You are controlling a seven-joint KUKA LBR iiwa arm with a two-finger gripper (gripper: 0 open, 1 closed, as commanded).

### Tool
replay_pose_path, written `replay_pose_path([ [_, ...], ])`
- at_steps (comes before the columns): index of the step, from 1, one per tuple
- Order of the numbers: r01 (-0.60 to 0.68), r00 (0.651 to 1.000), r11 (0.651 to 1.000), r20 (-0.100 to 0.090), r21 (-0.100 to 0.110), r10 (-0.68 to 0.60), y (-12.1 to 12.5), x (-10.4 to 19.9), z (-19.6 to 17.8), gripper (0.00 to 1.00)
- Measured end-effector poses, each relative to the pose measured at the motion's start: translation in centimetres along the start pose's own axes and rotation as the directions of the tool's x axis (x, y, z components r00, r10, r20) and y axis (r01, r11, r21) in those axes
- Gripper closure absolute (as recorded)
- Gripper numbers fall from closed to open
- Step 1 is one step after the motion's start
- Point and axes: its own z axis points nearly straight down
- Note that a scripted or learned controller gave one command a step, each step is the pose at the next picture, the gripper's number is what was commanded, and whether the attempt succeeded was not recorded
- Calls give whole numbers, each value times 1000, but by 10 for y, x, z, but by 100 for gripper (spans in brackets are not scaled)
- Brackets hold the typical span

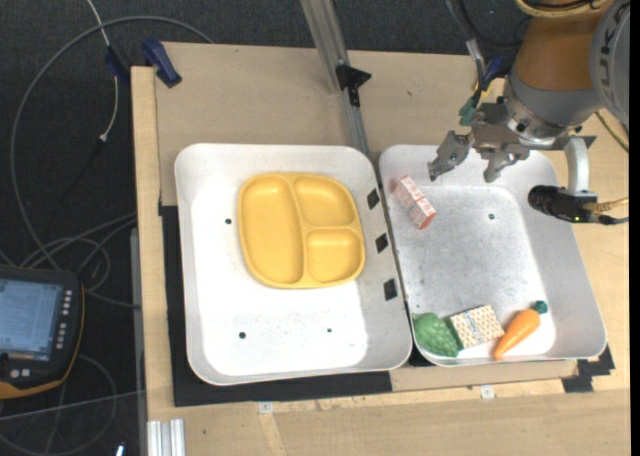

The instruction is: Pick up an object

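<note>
My gripper [472, 164] hangs over the back edge of the right bin [500, 244], its two fingers spread apart and open with nothing between them. A small pink and white box [413, 200] lies in the bin's back left corner, just left of and below the gripper. Along the bin's front edge lie a green leafy toy [436, 333], a patterned cream block [474, 325] and an orange carrot toy [516, 332].
The left bin [210, 324] holds a yellow divided plate [300, 228]. A metal pole [320, 14] rises behind the bins. A black cable end [560, 202] juts from the arm over the right bin's right side. Wooden bench edge surrounds both bins.
</note>
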Motion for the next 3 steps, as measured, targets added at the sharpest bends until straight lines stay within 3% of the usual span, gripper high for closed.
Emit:
replay_pose_path([
  [1, 0, 1000, 1000, 0, 0, 0, 0, 0, 0, 0],
  [3, -1, 1000, 1000, 0, 6, 1, -7, 4, 104, 0],
])
